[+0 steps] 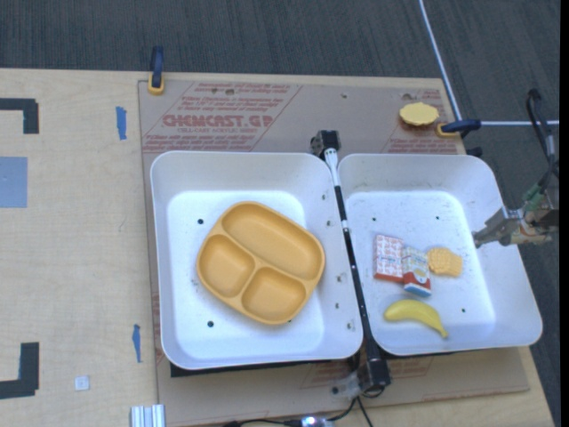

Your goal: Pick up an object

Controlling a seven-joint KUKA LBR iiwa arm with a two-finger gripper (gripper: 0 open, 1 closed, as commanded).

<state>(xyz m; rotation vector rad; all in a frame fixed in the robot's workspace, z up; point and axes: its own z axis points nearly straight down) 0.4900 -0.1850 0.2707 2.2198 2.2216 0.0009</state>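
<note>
Gripper (pixel 487 235) comes in from the right, low over the right-hand bin (pixel 498 178), fingers pointing left toward the bin's middle. Tip sits above the sloped right wall, about level with the bin's mid-height. Only the wrist end of the arm is in view at the right edge, with some cabling just above it. Cannot tell if the fingers are parted or closed; nothing is seen between them.

Right bin contents, all on the floor toward its centre and front:
- small printed packet (pixel 389 256), white with red marks, lying flat, left of centre
- a smaller carton with blue and red (pixel 415 274), touching the packet's right side
- yellow cracker-like toy (pixel 444 261), just right of the carton, nearest thing to the gripper but apart from it
- banana (pixel 416 314), near the front, below the others, lying on its side, curve upward

Open floor: the rear half of the right bin is bare, and there is a clear strip between the cracker and the right wall, below the gripper tip.

Left bin (pixel 169 185) holds a yellow three-part plate (pixel 260 262), tilted diagonally, taking up most of the floor; bare white margin all round it.

The two bins touch along a central black rail (pixel 347 247). Both sit on a brown board (pixel 222 114). A round yellow toy (pixel 419 114) lies on the board behind the right bin, beside a blue clamp (pixel 458 127). Another clamp (pixel 156 69) is at the board's back left corner.
</note>
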